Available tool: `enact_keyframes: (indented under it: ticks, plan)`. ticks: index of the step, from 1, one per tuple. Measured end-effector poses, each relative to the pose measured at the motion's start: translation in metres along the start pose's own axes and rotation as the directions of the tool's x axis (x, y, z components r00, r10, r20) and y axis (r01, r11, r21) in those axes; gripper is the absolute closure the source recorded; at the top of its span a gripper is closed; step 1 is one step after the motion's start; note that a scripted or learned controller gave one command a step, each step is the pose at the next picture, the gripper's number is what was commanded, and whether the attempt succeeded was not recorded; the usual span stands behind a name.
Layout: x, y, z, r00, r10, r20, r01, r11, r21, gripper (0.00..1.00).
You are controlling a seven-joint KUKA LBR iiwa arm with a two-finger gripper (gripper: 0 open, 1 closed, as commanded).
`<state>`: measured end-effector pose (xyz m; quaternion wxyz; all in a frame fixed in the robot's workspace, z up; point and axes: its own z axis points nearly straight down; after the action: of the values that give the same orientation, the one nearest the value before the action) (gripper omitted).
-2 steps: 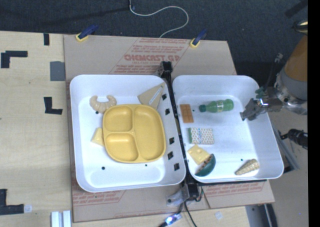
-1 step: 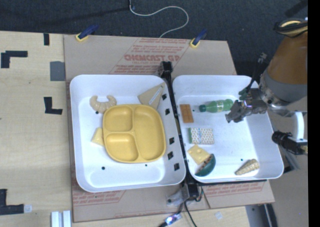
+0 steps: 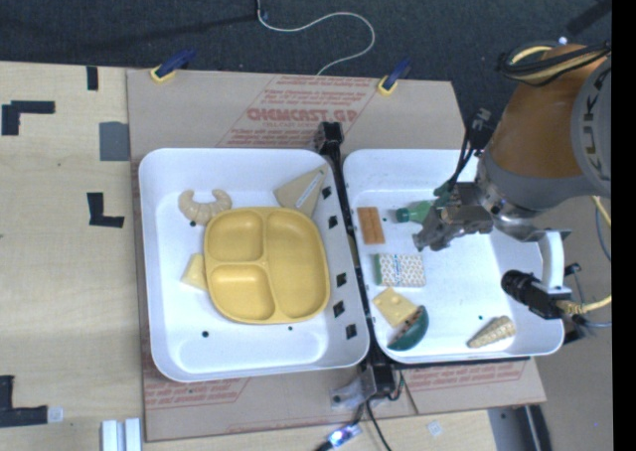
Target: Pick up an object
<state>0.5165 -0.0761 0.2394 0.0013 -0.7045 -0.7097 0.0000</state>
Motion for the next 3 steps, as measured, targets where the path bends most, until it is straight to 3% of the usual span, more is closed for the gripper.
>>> enact_keyframes:
  ticks: [1, 2, 3]
  plan:
    - [0.053, -0.018, 0.001, 1.000, 0.001, 0.000, -0.001, 1.000, 0.002, 1.00]
    - [0.100, -0.015, 0.016, 1.000, 0.001, 0.001, -0.001, 1.000, 0.003, 1.00]
    - [0.129, -0.025, 0.008, 1.000, 0.002, 0.001, -0.002, 1.000, 0.002, 1.00]
